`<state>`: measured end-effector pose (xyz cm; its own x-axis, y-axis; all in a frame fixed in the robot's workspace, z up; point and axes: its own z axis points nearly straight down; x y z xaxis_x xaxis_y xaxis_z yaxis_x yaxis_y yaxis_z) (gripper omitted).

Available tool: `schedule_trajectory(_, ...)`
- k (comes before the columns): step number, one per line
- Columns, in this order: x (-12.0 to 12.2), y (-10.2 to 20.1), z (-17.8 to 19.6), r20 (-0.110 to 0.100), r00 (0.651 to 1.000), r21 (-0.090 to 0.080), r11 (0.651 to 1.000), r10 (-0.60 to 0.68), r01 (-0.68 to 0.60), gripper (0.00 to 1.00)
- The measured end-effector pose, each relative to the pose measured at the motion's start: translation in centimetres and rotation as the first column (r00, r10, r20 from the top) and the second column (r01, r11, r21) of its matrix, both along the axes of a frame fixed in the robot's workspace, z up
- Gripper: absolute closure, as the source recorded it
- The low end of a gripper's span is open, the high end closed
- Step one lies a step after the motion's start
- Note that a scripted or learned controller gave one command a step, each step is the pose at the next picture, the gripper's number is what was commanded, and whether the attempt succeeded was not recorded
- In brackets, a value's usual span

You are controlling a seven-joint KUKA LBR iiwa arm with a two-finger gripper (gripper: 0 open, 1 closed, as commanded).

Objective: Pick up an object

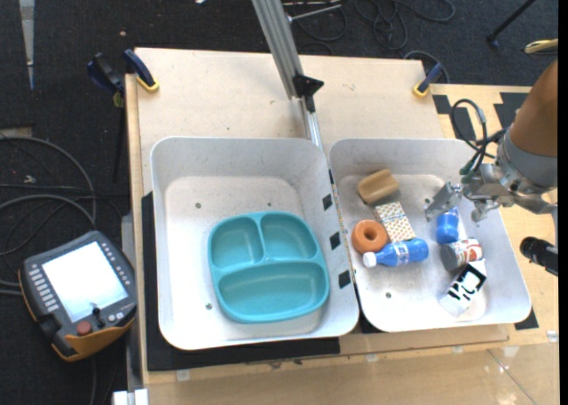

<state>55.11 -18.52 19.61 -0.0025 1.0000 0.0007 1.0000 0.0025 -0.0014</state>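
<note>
The right bin (506,217) holds several small things. A tan sponge-like block (377,186) lies at its back left, with a patterned packet (393,219) just in front of it. An orange ring (369,236) and a blue bottle lying on its side (397,254) sit near the bin's left wall. My gripper (461,204) hangs open over the bin's right half, fingers spread. A small blue object (446,226) lies just below and to the left, apart from the fingers. Close by are a red-and-white can (464,250) and a black-and-white box (465,286).
The left bin (177,217) holds a teal divided plate (266,266). A slanted metal pole (280,35) rises from the wall between the bins. A teach pendant (75,292) lies off the bench to the left. Clamps sit at the bench's back corners.
</note>
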Motion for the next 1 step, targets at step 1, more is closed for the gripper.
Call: schedule_trajectory(1, 0.00, 0.00, 0.01, 0.000, 1.000, 0.000, 1.000, -0.001, 0.001, 0.00)
